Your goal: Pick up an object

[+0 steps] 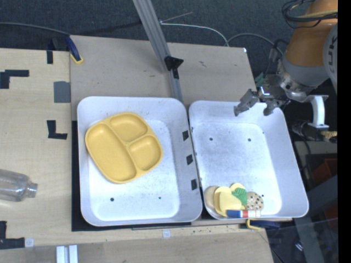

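- The fingers [245,104] of the gripper [256,107] are spread apart with nothing between them; their dark tips hang over the far rim of the right bin [241,147], near its back right corner.
- The arm [310,43], grey with an orange band, comes in from the upper right, its wrist bent down toward that bin.
- A small heap of objects [235,200] lies in the near left corner of the right bin: pale yellow rounded pieces, a green bit on top, a speckled round piece just beside them on the right, and a red and blue strip along the front rim.
- The heap is well apart from the gripper, at the opposite end of the bin.
- The left bin [98,201] holds a yellow divided plate [123,147], lying flat and turned at an angle, toward the bin's far left part.
- The two bins sit side by side on the bench [115,64], their inner rims touching or nearly so.
- A clear plastic bottle [15,185] lies on its side at the left edge, outside the bins.
- A grey metal rail [151,23] slants across the back of the bench.
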`<state>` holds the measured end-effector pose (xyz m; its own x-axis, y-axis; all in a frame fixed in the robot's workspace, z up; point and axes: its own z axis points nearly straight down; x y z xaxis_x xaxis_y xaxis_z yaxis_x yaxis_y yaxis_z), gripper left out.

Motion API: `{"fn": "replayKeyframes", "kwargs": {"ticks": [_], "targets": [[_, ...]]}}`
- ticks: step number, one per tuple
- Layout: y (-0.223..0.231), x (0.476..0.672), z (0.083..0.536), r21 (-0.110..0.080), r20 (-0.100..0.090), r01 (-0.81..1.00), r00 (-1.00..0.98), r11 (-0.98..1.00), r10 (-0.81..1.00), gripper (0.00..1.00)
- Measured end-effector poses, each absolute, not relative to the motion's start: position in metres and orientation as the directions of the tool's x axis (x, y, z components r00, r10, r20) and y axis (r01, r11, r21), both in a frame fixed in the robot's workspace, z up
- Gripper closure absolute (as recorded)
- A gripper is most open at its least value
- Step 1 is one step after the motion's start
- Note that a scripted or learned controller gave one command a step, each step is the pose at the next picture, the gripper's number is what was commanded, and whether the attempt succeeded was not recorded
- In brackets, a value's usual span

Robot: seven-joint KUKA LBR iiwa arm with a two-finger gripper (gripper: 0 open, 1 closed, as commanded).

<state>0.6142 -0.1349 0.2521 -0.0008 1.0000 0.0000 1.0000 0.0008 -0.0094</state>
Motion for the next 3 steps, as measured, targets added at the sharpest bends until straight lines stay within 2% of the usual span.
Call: {"fn": "replayKeyframes", "kwargs": {"ticks": [1,2,3], "targets": [[-0.048,0.630,0.188,-0.007,0.003,1.000,-0.008,0.008,1.000,0.00],[0.009,0.551,0.188,-0.008,0.002,1.000,-0.005,0.005,1.000,0.00],[0.006,0.554,0.198,-0.004,0.002,1.000,-0.003,0.003,1.000,1.00]]}}
